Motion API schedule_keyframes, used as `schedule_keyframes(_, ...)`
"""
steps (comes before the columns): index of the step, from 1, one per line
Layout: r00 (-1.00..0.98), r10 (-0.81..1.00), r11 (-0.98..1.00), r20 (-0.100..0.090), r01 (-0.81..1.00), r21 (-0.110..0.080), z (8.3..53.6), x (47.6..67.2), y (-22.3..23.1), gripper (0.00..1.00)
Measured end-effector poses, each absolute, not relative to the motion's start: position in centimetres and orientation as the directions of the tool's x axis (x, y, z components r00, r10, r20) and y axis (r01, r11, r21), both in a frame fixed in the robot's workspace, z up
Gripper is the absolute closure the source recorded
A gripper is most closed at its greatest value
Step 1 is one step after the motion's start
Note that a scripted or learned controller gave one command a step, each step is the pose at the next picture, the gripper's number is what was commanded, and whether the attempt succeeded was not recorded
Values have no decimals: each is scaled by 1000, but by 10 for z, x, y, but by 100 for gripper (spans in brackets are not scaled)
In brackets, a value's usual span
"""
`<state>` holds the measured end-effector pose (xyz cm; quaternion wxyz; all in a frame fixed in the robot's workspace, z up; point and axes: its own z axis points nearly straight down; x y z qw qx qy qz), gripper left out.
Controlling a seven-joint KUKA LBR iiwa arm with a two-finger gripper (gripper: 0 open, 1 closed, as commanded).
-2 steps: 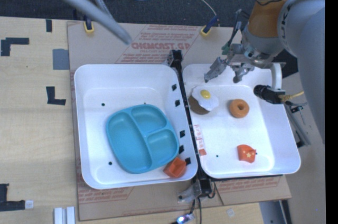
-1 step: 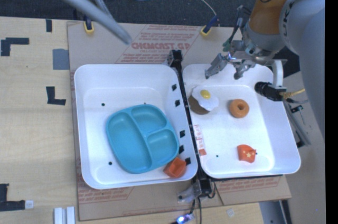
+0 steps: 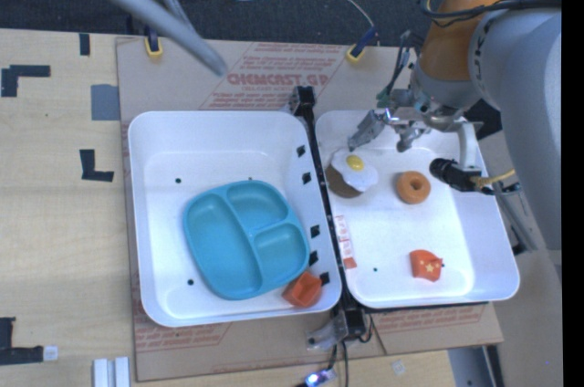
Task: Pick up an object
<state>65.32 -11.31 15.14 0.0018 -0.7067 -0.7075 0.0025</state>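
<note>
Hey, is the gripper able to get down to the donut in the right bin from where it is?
Probably yes. The gripper hangs over the right bin, and the donut lies alone on bare floor with nothing over it.

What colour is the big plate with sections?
Light blue plate, seen in the camera view, left bin.

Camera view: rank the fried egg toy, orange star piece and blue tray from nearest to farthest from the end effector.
From the end effector:
1. Fried egg toy, right bin, just below-left.
2. Orange star piece, right bin's lower part.
3. Blue tray, left bin.
</note>
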Motion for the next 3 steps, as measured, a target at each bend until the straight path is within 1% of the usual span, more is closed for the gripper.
schedule_keyframes(1,0,1000,0,-1,1000,-2,88,651,-115,0)
schedule_keyframes(2,-2,1000,2,-1,1000,4,88,653,-115,0)
schedule_keyframes(3,-3,1000,3,-2,1000,13,101,656,-114,100)
